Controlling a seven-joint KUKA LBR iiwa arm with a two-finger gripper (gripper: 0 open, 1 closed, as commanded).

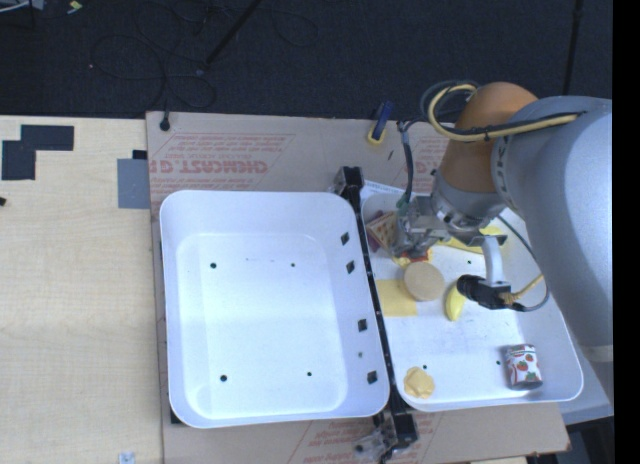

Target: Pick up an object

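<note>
The gripper is down in the right-hand bin, among a tight cluster at its far left corner: a brownish crumpled item, a round tan disc and a flat yellow piece just beside it. I cannot tell how it is set or whether it has anything. The risk, I judge, is crowding: a close here may nudge neighbours or pinch two at once. The small patterned box and yellow lump lie well apart
</note>
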